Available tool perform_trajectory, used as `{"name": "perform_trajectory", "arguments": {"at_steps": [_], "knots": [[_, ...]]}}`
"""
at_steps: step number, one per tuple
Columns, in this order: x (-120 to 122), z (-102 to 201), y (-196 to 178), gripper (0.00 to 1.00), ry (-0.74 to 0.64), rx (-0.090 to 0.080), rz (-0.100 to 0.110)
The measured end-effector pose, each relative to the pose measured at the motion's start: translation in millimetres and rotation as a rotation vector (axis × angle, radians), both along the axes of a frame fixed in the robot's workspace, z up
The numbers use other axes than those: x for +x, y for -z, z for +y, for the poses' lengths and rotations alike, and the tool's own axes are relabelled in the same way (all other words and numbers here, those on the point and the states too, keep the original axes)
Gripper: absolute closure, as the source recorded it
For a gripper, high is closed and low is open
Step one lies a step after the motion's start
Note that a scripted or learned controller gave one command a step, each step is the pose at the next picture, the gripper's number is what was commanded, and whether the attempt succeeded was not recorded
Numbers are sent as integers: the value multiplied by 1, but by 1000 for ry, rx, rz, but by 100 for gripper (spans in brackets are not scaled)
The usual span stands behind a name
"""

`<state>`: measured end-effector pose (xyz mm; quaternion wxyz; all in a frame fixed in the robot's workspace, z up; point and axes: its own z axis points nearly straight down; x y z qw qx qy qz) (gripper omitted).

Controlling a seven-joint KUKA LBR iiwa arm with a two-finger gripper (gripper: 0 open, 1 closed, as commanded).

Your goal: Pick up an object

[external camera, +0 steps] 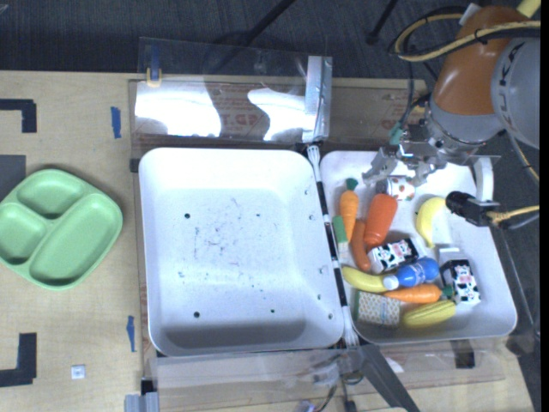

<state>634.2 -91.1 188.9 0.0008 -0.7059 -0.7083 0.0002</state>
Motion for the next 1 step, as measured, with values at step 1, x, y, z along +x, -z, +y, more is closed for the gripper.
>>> {"name": "perform_trajectory", "arguments": {"at_steps": [1], "knots": [[-1, -12, 82, 0, -51, -5, -16]]}}
